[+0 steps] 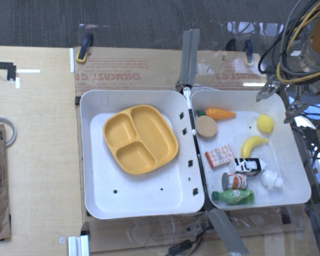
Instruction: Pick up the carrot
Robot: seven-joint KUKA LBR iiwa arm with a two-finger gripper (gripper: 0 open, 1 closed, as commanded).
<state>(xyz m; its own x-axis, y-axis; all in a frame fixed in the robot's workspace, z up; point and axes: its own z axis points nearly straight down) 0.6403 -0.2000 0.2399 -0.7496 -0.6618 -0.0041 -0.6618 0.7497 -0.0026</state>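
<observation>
We see carrot (pixel 220 113) lying flat in right bin (pixel 288 143), far left corner, close to bin wall. Round tan disc (pixel 206 126) just beside it on near side. Pincer (pixel 281 103) hangs at bin's far right edge, well apart from carrot. We cannot tell if pincer is apart or together. Bare white floor between them; lemon (pixel 264 123) near pincer

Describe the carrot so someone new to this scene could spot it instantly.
Look in the right bin, along its far edge near the divider between the bins. The carrot lies there beside a round tan disc. It is the only orange, tapered item, with a green tip.
</observation>
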